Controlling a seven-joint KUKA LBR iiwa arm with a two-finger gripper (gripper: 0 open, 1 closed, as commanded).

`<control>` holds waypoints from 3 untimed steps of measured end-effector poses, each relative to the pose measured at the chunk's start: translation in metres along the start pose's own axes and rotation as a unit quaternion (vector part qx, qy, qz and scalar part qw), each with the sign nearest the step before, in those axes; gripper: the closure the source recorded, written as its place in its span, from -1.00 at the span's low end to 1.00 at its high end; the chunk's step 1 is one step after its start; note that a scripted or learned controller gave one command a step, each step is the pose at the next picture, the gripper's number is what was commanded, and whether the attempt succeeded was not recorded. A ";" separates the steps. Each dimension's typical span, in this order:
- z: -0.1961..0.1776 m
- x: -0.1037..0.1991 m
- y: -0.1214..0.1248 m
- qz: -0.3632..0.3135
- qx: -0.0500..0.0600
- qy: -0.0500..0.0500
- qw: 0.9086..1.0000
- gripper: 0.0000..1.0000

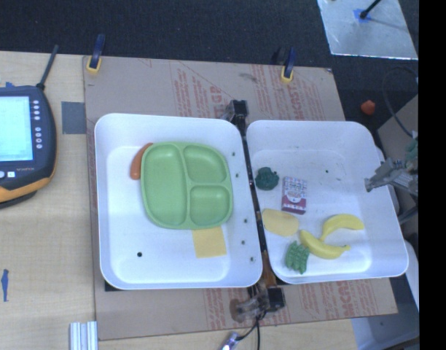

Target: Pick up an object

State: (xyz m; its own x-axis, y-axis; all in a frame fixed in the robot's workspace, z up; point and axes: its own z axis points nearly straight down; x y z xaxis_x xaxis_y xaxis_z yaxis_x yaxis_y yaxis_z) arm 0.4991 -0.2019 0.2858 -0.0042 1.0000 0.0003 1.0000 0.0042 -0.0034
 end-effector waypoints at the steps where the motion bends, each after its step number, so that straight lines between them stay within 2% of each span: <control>1: 0.100 0.047 0.001 -0.001 0.001 0.000 1.000 -1.00; 2: 0.174 0.050 -0.019 -0.001 0.001 0.000 1.000 -1.00; 3: 0.195 0.091 -0.022 -0.001 0.001 0.000 1.000 -1.00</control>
State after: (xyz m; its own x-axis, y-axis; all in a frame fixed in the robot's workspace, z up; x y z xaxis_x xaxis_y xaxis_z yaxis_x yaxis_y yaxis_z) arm 0.4755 -0.1114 0.0913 -0.0068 1.0000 0.0009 1.0000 0.0068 -0.0047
